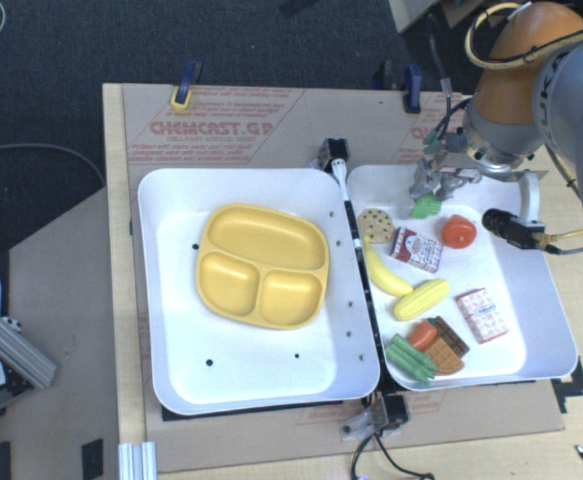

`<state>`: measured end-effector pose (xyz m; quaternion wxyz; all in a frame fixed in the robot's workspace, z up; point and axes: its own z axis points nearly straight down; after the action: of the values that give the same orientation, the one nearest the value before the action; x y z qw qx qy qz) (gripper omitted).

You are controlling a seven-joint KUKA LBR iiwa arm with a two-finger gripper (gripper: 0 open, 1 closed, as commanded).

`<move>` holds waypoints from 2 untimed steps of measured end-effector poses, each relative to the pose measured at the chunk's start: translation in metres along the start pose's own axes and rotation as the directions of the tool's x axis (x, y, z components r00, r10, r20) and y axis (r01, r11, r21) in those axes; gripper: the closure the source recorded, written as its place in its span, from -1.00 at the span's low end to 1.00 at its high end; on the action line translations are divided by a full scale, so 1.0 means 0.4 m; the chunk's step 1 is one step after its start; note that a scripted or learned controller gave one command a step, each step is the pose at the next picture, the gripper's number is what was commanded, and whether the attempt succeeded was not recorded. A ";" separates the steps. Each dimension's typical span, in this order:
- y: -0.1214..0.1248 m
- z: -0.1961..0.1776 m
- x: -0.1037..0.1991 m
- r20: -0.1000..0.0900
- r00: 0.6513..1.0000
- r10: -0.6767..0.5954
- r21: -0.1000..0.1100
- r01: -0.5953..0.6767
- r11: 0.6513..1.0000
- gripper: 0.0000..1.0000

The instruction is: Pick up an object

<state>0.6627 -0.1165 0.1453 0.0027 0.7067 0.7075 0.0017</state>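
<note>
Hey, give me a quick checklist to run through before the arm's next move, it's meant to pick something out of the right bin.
1. End effector is over the right bin, near its far edge: ok.
2. A target is within reach: a small green object lies right at the end effector's tip: ok.
3. Green object is actually held: cannot tell from this angle.
4. Neighbours are clear of the target: the red tomato, the red-and-white packet and the cookie all lie apart from it: ok.
5. The yellow divided plate sits in the left bin, out of the arm's way: ok.
</note>
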 end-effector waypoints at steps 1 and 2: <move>0.015 -0.116 -0.014 0.001 1.000 0.000 -0.002 0.000 1.000 1.00; 0.019 -0.207 -0.014 0.000 1.000 0.000 -0.001 0.000 1.000 1.00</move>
<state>0.6699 -0.1220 0.2281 0.0032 0.7067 0.7075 0.0019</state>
